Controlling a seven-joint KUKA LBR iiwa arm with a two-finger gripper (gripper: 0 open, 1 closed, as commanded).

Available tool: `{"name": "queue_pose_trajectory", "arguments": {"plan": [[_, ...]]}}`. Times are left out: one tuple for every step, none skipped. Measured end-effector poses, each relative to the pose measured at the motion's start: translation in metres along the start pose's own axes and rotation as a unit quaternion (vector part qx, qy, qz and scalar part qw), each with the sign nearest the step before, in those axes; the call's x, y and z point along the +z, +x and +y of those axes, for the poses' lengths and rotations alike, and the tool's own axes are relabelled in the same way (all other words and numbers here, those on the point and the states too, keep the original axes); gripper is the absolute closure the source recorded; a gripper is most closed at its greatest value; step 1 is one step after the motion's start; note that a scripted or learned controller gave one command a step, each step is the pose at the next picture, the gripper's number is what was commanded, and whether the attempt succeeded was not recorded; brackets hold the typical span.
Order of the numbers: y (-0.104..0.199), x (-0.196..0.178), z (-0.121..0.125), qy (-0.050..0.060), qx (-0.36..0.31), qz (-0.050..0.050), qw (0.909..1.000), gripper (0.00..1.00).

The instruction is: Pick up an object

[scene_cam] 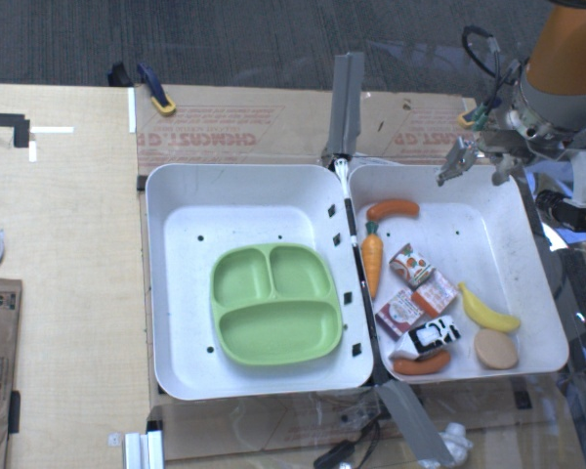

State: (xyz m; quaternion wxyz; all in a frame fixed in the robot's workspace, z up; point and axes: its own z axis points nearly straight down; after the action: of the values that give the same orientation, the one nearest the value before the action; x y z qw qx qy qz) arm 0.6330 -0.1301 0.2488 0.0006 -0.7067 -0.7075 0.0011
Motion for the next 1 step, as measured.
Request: {"name": "queue_pose_trajectory", "arguments": {"plan": [[0.0302,0.1569,0.0049,-0.001,0.082,0.0,0.9966,0.0]]}}
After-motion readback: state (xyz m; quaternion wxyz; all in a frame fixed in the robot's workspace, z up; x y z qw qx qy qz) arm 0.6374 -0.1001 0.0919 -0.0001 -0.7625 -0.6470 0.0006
